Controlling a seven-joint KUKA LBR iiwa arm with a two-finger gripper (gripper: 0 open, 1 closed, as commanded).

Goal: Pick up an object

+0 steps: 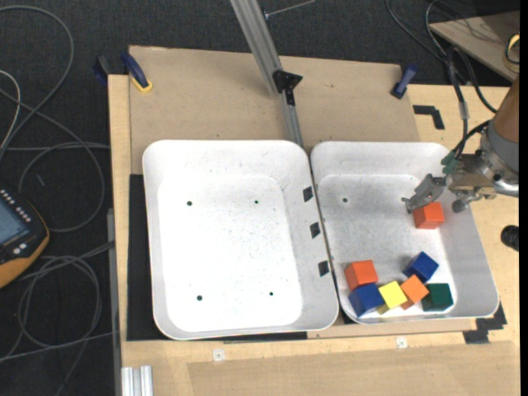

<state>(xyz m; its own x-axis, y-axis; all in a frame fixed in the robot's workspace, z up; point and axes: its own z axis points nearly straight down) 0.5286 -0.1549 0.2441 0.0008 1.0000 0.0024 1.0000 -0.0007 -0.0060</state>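
Dark carpet strewn with cables surrounds the plywood bench point(214, 81), where two shallow white plastic bins sit side by side. Over the right-hand bin point(371, 172), the grey arm's claw point(431, 195) hangs with fingers spread, apparently gripping nothing. A small orange-red cube point(428, 214) lies just below the claw, slightly toward the bin's near edge. Five more coloured blocks point(396, 287) cluster in that bin's near corner.
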